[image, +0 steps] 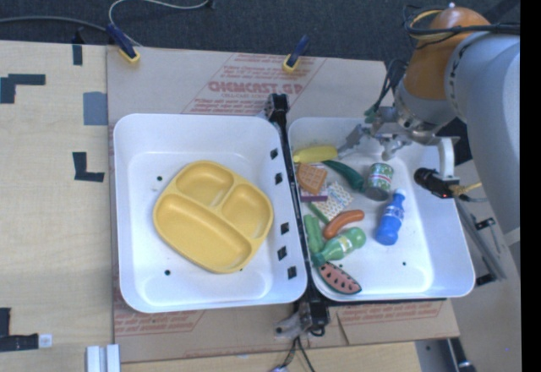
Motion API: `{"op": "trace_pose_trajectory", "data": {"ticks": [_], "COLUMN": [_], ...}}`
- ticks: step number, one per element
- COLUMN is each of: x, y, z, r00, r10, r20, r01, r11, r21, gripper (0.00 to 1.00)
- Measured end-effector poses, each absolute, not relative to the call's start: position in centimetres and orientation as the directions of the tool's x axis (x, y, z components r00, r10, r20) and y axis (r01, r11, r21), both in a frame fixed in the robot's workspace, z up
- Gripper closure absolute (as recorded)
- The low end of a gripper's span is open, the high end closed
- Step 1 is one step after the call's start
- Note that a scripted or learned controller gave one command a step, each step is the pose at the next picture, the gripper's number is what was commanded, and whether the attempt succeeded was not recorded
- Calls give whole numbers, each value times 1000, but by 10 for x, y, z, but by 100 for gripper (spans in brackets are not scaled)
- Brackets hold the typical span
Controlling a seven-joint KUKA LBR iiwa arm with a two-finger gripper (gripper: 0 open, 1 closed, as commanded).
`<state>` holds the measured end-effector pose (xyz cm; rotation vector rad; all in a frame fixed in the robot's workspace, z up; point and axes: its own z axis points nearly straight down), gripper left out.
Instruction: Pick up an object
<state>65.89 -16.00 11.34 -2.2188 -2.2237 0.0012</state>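
The right bin (439,265) holds several toy foods: a yellow banana (314,154), a waffle square (311,178), a dark green vegetable (345,173), a small can (379,178), a blue bottle (389,218), an orange sausage (342,221), a light green piece (342,243) and a watermelon slice (338,277). My gripper (374,140) hangs over the bin's far edge, just above the can and to the right of the banana. It is open, with nothing between its fingers.
The left bin (139,277) carries a yellow divided plate (213,214). A black hinge strip (283,193) runs between the bins. The grey arm and its orange band (439,49) take up the right side. Yellow clamps (124,42) and a cable lie beyond the bins.
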Motion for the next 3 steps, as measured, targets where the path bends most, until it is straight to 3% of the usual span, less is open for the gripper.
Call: {"op": "trace_pose_trajectory", "data": {"ticks": [1, 2, 3], "x": [632, 632, 598], "y": [-143, -143, -97], "z": [86, 95, 197], "r00": [-1, -1, -2], "r10": [1000, 1000, 1000], "r20": [-1, -3, 0], "r01": [1000, 1000, 1000], "r11": [1, 1, 2], "r21": [1, 2, 0], "gripper": [0, 100, 100]}}
